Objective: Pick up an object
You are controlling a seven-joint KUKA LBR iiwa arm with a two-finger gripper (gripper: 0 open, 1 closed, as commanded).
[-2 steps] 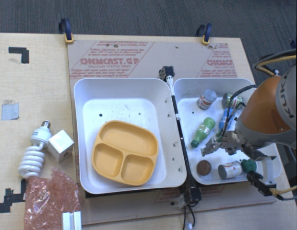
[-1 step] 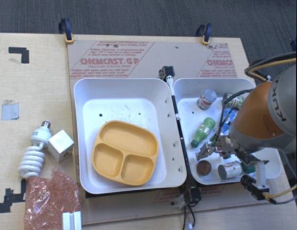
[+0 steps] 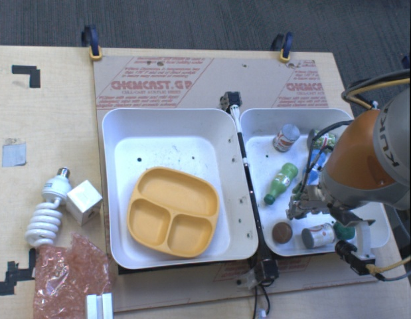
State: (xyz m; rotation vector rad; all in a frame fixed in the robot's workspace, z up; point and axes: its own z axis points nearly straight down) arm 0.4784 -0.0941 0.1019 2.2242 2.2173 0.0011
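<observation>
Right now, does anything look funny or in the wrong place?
Yes. A spiral light bulb lies on the bench, outside the bins, beside a small white box and crumpled pink plastic. In the right bin, the green bottle lies tipped on its side.

bright, even overhead light, no hard glare. the white bins (image 3: 172, 121) look nearly washed out, with soft shadows along their inner walls. the yellow tray (image 3: 172, 211) casts a faint shadow at its lower edge. focus is fairly sharp across the counter (image 3: 46, 145); small labels stay unreadable.
</observation>
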